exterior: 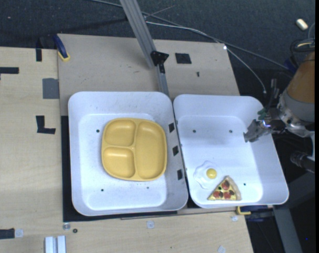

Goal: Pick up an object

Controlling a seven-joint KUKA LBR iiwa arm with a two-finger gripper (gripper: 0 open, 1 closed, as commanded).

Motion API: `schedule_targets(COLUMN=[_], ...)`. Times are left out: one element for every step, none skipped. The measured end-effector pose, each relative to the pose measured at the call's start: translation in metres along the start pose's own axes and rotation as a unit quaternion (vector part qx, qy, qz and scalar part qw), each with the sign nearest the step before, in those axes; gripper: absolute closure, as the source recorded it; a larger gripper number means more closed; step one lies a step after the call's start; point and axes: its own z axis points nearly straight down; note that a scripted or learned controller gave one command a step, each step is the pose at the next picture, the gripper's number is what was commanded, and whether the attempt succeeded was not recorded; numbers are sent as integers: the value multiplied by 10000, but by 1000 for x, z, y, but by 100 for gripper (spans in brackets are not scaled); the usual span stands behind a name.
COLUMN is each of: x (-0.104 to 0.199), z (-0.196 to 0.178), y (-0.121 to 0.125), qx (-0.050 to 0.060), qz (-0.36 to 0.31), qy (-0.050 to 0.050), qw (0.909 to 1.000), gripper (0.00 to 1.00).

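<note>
Camera view, from above the pale wooden bench (22, 141): two shallow white plastic bins sit side by side, their inner rims touching. The left bin (86, 194) holds a yellow three-compartment plastic plate (133, 148), lying flat near its middle. In the right bin (212, 109), a toy fried egg with a yellow yolk (207, 174) lies toward the near edge, and a toy pizza slice with red toppings (225, 190) rests just beside it, closer to the front rim. The grey arm with its orange band (302, 86) reaches in from the right, its dark gripper (252, 132) poised over the right bin's far right side, well apart from both toys and with nothing between its fingers; how wide they stand cannot be told.
</note>
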Motion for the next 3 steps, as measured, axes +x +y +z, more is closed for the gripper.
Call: schedule_targets(x=[62, 113, 164], z=[1, -13, -4], y=[-8, -15, -20], qx=[29, 25, 33], qz=[-17, -24, -17], qy=[13, 18, 11], qw=[10000, 10000, 10000], gripper=[100, 100, 100])
